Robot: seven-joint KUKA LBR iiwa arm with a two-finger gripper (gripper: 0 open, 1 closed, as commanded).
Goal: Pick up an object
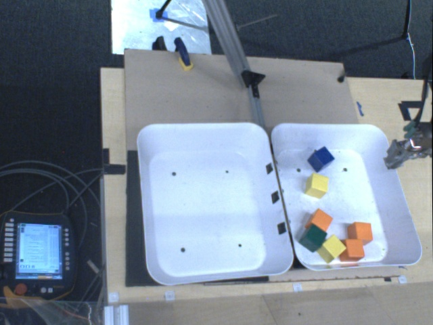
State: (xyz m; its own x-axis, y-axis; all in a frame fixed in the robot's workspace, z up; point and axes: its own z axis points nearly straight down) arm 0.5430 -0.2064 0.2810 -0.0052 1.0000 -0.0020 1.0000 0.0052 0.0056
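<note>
The right white bin point(396, 202) holds several small blocks. A blue block point(321, 158) lies toward the far side, with a yellow block point(316, 185) just in front of it. Near the front are an orange block point(321, 219), a dark green block point(312, 237) and a second yellow block point(332, 248), packed close together. Two more orange blocks point(360, 232) point(351, 250) lie at the front right. My gripper point(402, 152) is at the view's right edge, over the right rim of this bin and to the right of all the blocks. Nothing is seen held in it.
The left white bin point(145, 202) sits beside the right one, joined by dark clips point(275, 196). A grey pole point(230, 36) slants down to the back of the bins. A teach pendant point(35, 252) with cables lies off the bench at the lower left.
</note>
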